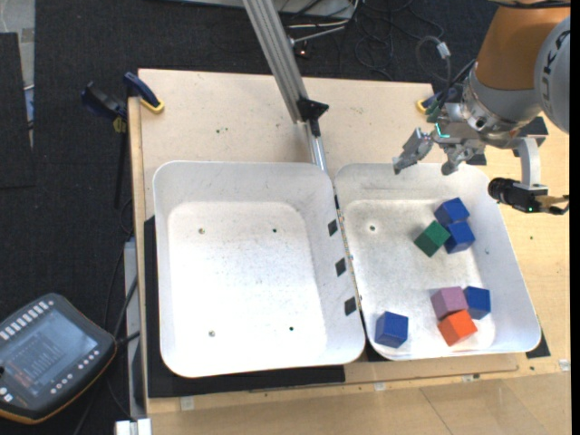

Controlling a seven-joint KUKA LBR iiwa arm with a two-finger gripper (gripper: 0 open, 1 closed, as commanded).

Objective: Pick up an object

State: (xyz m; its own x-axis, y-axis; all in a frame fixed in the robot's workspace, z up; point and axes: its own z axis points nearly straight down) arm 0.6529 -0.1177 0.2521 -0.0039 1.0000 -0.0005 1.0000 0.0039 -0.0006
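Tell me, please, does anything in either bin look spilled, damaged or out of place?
Nothing stands out. The blocks all sit inside the right bin, none spilled or visibly damaged, and the tool hovers above that bin's far edge.

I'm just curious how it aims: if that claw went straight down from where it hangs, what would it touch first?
Probably bare floor of the right bin near its far edge. The gripper hangs above and behind the green block and nearest blue blocks, though depth is unclear.

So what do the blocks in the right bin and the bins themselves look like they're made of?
Blocks, e.g. the green block and orange block: probably painted wood or foam, with flat matte colour, crisp edges and no glare. Right bin and left bin: likely moulded plastic, white, smooth, with rounded rims and dark scuff specks.
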